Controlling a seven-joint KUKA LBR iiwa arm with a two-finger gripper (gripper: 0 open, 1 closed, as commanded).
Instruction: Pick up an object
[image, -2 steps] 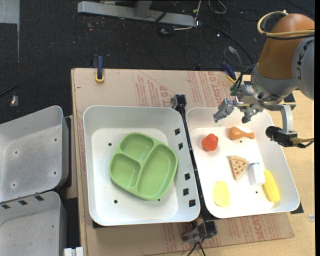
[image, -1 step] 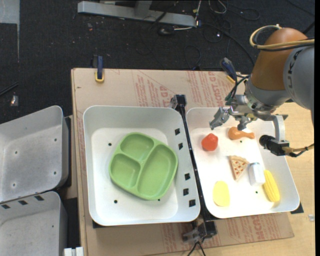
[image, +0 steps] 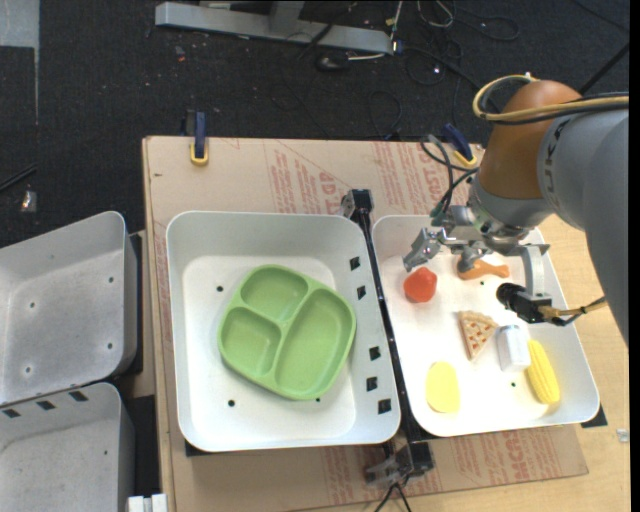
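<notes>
Gripper (image: 440, 245) hangs over the far part of the right bin (image: 492, 408), on the end of the grey arm (image: 590, 150) that reaches in from the right. Whether it is open or closed, I cannot tell from this angle; nothing can be seen held in it.

Just beside it, toward the near-left, a red rounded object (image: 421, 285) lies on the bin floor, close to the wall that divides the 2 bins. An orange object (image: 484, 268) lies just to the right of the gripper, partly hidden by it.

Nearer the camera in the same bin are 4 more things. A pizza slice (image: 476, 333) lies near the middle with its point toward the near side. A small white object (image: 513, 347) lies just beside it on the right. A yellow corn cob (image: 541, 372) lies next to that, close to the right wall. A yellow oval object (image: 442, 387) lies by itself toward the near-left corner.

The left bin (image: 200, 250) holds 1 green plate (image: 288, 330) with 3 compartments, lying flat near the middle, well apart from the gripper. Both bins sit side by side on the brown surface (image: 280, 170), which has a clamp (image: 199, 140) at its far-left edge.
</notes>
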